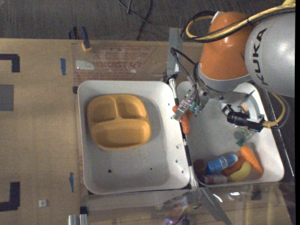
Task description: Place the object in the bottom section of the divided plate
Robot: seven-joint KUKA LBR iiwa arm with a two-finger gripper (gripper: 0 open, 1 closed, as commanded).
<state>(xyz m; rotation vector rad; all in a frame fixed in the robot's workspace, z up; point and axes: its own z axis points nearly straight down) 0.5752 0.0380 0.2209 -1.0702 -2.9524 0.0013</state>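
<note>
We see the small orange-red elongated object (185,122), likely a plastic toy sausage or carrot, lying at the left edge of the right shallow white bin (268,146), right against the wall shared with the left white bin (161,172). The claw (190,105) sits directly above its upper end, touching or nearly so; we cannot tell whether it grips the piece or is merely resting over it, since the tips blur into the object. We judge the thing to be light, stiff and smooth, so it may slip or roll; taking it across its narrow middle, with the jaws square to its long axis, seems safest, though the bin wall crowds one side. The yellow-orange divided plate (119,121) lies in the left bin, its large undivided section nearest the lower edge of the view. In the right bin's near corner a blue-capped bottle (221,163), a carrot (251,159) and a yellow fruit (240,173) cluster, well apart on the tan worktop (37,139).
</note>
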